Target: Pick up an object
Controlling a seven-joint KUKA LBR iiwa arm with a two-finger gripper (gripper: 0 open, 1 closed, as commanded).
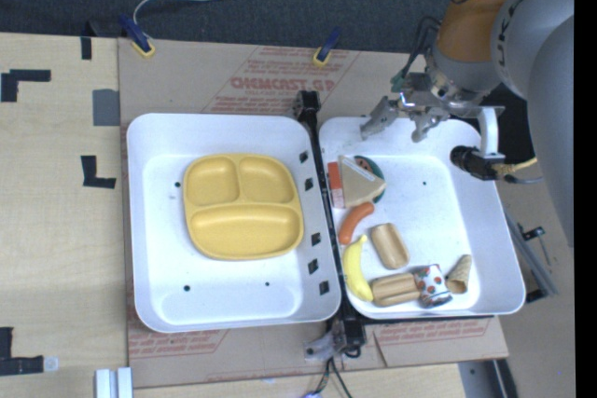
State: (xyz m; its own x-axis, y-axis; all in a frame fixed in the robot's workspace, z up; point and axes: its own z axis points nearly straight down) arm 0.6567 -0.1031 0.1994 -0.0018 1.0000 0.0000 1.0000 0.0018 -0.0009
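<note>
My gripper (401, 124) hangs over the far edge of the right bin (471, 200), its two fingers spread apart with nothing between them. Toy food lies in that bin: a sandwich wedge (362, 181) near the far left, an orange sausage (355, 221) below it, a yellow banana (354, 269) along the left wall, a bread roll (389, 245), a hot dog bun (395, 288), a small red and white can (433, 285) and a tan cone piece (460, 272). The gripper stands above and to the right of the sandwich, apart from it.
The left bin (159, 200) holds a yellow divided plate (243, 205). Black clips (307, 104) sit along the seam between the bins. The grey arm with its orange band (480, 5) fills the upper right. Cardboard (261, 75) lies under both bins.
</note>
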